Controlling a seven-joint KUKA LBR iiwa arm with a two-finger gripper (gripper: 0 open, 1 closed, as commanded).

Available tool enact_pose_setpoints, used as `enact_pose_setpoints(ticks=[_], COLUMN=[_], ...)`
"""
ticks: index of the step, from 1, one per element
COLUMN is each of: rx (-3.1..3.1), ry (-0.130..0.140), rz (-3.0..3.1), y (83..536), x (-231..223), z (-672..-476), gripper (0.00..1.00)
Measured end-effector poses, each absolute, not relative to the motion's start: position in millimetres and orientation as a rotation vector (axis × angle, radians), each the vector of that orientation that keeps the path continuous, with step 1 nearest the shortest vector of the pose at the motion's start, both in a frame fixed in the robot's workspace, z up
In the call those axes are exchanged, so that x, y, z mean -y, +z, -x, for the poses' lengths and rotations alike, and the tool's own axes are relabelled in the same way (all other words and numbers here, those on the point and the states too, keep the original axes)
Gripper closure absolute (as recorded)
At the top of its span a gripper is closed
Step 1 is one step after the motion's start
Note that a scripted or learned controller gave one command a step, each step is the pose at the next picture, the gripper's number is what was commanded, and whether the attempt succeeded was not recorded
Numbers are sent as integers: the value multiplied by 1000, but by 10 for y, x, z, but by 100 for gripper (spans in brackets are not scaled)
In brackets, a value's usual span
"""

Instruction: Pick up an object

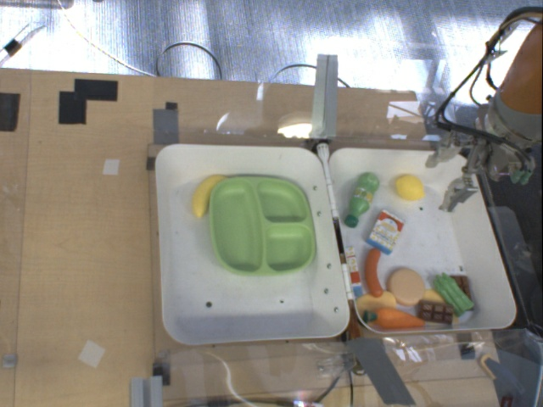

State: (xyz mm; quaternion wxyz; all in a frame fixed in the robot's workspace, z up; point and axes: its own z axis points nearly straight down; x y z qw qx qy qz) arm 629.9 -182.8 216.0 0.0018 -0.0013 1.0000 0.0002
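A green divided plate (261,225) and banana (204,195) — both in the left bin (182,312)

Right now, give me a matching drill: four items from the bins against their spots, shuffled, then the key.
Things:
1. green divided plastic plate
2. yellow toy banana
3. green toy bottle
4. orange toy carrot

Places:
A. right bin, near edge
B. left bin, centre
C. right bin, far left part
D. left bin, tucked at the plate's left rim

Pairs: 1-B, 2-D, 3-C, 4-A

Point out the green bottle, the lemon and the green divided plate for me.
green bottle (361,197), camera view, on its body.
lemon (410,187), camera view, on its middle.
green divided plate (260,224), camera view, on the ridge between compartments.
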Motion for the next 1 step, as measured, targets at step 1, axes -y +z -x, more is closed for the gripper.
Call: enact_pose_setpoints(ticks=[1], rx=[-3125], ry=[-3], rz=[-21], y=[1012], x=[1176], z=[-6388], gripper=[0])
